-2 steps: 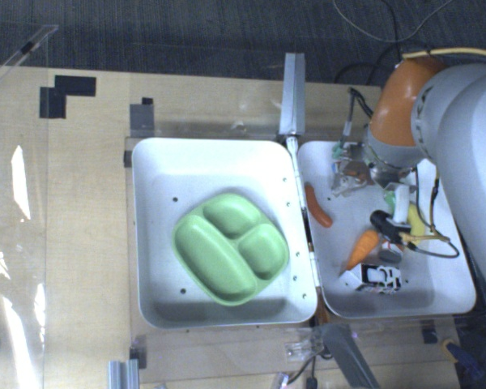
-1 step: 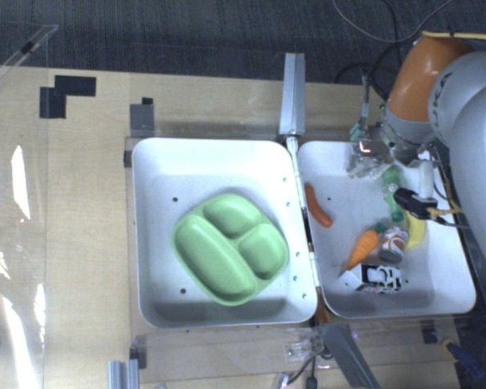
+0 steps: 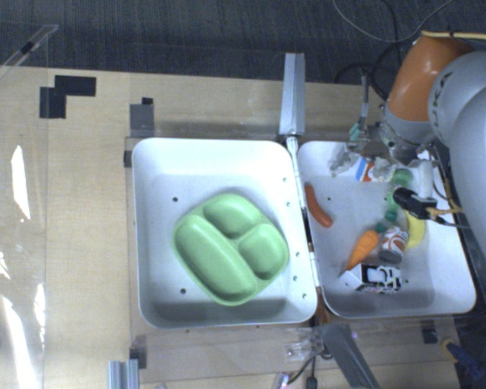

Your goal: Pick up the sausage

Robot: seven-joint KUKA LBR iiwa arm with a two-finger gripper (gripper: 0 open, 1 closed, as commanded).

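Sausage lying free in the right bin

Nearest in the right bin (image 3: 449, 294) lie a small carton (image 3: 377, 277) and a carrot (image 3: 361, 249). The sausage (image 3: 317, 205) rests by that bin's left wall. A green divided plate (image 3: 231, 246) sits in the left bin (image 3: 158, 217). The gripper (image 3: 364, 140) hovers at the far edge; its jaws' state cannot be told.

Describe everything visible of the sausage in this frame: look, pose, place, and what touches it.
The sausage is a small, slim, reddish-orange piece with rounded ends and a smooth, plastic-looking surface, probably toy food. It lies flat on the floor of the right bin, close to that bin's left wall, running at a slant from upper left to lower right. It looks whole. Nothing else appears to touch it: the carrot and the other clutter lie apart to its right, and the gripper is not on it.
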